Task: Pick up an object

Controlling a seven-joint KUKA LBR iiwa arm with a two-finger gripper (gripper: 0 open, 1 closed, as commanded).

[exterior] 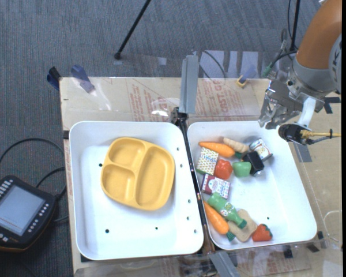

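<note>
Your pickable objects lie clustered in the right bin (288,183), toward its left and centre: an orange carrot (217,149) at the top, a small can (260,149) at the upper right of the pile, a green bottle (226,209) and a second carrot (216,219) lower down, and a strawberry (262,233) near the bottom edge. The gripper (275,115) hangs at the upper right of the frame, above that bin's top right corner and apart from the pile, up and to the right of the can, with nothing visible between its fingers; you cannot tell from here how wide they stand. In the left bin (86,212) a yellow divided plate (138,172) rests alone.
</note>
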